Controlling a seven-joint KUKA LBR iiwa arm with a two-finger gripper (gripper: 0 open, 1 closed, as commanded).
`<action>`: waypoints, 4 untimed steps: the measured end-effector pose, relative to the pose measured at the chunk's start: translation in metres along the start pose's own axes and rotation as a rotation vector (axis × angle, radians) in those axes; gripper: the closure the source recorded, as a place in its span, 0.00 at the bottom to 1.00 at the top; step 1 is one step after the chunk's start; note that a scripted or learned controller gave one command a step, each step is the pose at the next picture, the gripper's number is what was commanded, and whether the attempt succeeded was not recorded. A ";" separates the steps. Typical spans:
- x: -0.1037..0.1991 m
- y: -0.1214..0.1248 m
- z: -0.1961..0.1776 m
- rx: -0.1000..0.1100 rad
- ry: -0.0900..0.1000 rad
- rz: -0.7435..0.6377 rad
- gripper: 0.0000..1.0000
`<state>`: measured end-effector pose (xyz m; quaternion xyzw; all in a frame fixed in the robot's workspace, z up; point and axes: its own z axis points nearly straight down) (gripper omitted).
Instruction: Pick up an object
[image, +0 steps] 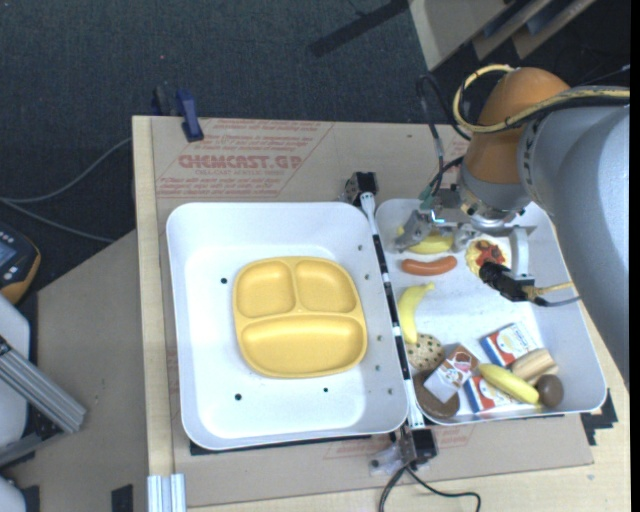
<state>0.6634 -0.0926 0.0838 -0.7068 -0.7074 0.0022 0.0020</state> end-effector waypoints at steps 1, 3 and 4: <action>-0.046 -0.069 0.000 0.000 -0.001 0.006 0.00; -0.005 -0.075 -0.011 -0.006 0.002 0.001 1.00; 0.066 -0.018 -0.108 -0.021 0.002 -0.009 1.00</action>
